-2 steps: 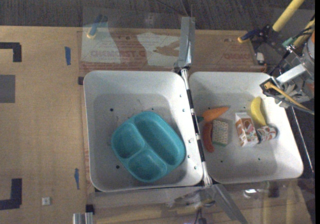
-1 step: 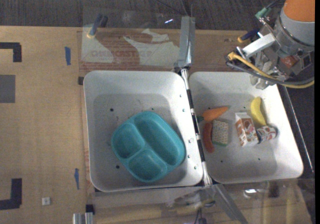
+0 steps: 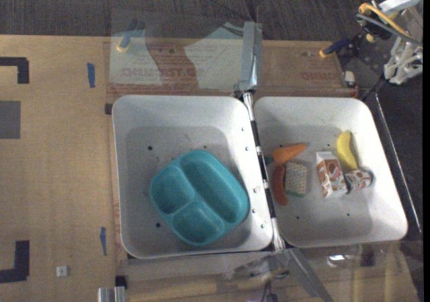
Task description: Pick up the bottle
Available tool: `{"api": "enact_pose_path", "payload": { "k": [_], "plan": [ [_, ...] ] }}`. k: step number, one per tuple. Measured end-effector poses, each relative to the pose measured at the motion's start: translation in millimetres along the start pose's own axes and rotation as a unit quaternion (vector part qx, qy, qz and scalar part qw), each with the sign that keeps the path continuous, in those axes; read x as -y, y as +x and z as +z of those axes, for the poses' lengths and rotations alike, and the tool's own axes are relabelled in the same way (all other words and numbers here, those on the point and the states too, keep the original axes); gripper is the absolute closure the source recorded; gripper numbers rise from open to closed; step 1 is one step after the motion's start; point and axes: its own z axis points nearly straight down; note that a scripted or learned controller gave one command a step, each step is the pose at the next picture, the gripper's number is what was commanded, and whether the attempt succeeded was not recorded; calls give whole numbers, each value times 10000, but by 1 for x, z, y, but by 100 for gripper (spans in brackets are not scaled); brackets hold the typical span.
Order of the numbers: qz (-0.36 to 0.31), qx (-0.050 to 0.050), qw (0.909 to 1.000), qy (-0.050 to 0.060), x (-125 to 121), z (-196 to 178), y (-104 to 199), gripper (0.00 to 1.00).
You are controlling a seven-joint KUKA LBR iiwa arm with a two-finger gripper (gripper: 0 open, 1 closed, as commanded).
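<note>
Jaws cannot be told wide from narrow; the gripper (image 3: 403, 62) hangs beyond the right bin's (image 3: 386, 227) far corner, and the bottle (image 3: 360, 178) lies inside, touching a carton (image 3: 329, 174).

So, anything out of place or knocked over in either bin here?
Nothing spilled or damaged. The teal divided plate sits askew in the left bin. In the right bin, a small bottle lies on its side against the juice carton, beside the banana.

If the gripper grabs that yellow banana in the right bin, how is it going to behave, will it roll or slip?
The banana looks curved and smooth, so it would probably rock or pivot rather than roll straight. It looks like a small toy, likely light and stiff, though that is a guess. It lies close to the carton, so a push might nudge that too.
</note>
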Motion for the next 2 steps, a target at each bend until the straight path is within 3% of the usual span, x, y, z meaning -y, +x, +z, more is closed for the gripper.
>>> {"api": "enact_pose_path", "payload": {
  "k": [1, 2],
  "plan": [
    [-978, -6, 9952, 2, -80, -32, 0, 100],
    [-1046, 27, 9945, 16, -73, -38, 6, 100]
  ]
}}
